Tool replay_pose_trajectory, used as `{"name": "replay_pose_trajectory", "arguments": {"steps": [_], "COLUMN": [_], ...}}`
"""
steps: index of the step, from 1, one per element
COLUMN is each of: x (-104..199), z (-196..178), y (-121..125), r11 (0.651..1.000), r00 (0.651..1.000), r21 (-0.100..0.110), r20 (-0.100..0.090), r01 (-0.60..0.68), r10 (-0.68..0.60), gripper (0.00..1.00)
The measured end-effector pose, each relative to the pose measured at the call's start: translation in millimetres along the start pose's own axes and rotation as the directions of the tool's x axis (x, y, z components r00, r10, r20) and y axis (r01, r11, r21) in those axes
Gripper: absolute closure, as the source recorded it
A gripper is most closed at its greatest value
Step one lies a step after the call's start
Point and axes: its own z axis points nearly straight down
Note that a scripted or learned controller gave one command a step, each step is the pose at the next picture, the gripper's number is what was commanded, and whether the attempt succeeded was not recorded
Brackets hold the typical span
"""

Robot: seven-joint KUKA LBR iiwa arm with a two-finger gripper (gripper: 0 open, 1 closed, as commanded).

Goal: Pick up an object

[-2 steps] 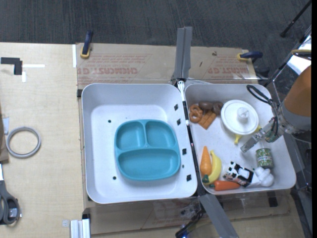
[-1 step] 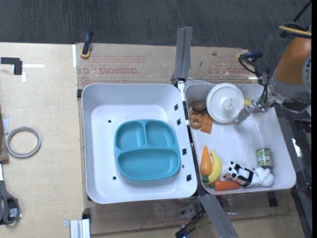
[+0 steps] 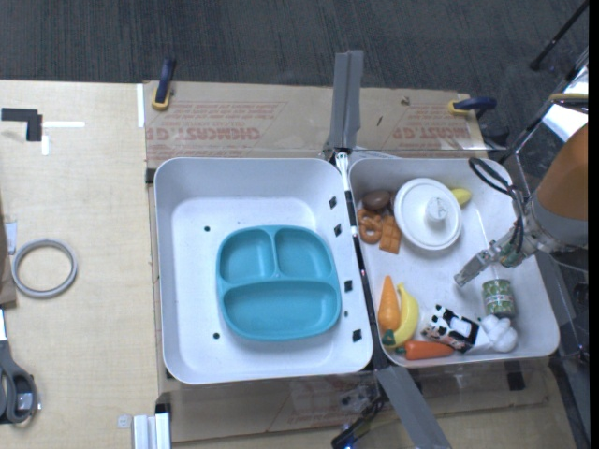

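— Nearest the lens, what sits by the tool?

— Low in the right bin (image 3: 538, 330), the gripper (image 3: 479, 267) hangs over bare white floor, its grey fingers slanting down and left. I cannot tell whether they are apart or together; nothing shows between them. Just beside it, toward the front, stands a small green can (image 3: 499, 297), with a white lump (image 3: 501, 335) in front of that.

— And farther from the gripper?

— Left along the front wall lie a black-and-white toy (image 3: 456, 327), a red carrot-like piece (image 3: 430, 350), a banana (image 3: 406, 314) and an orange carrot (image 3: 388, 302). Behind the gripper sits a white round lid (image 3: 429, 213), a yellow piece (image 3: 460, 195) at its rim, with a pretzel (image 3: 372, 225) and a brown lump (image 3: 376, 200) beyond.

— The surroundings?

— Open floor lies between gripper and lid. The left bin (image 3: 178, 251) holds a blue divided plate (image 3: 278, 282). Cardboard (image 3: 234, 120) lies behind both bins, a tape roll (image 3: 43, 267) well off on the pale bench (image 3: 75, 363), dark carpet (image 3: 281, 17) beyond.
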Motion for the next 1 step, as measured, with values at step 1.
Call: {"name": "replay_pose_trajectory", "arguments": {"steps": [1], "x": [30.8], "z": [0.2], "y": [-56.3], "r11": [0.998], "r00": [0.998], "r21": [0.0], "r20": [-0.001], "r01": [-0.068], "r10": [0.068], "gripper": [0.0]}}
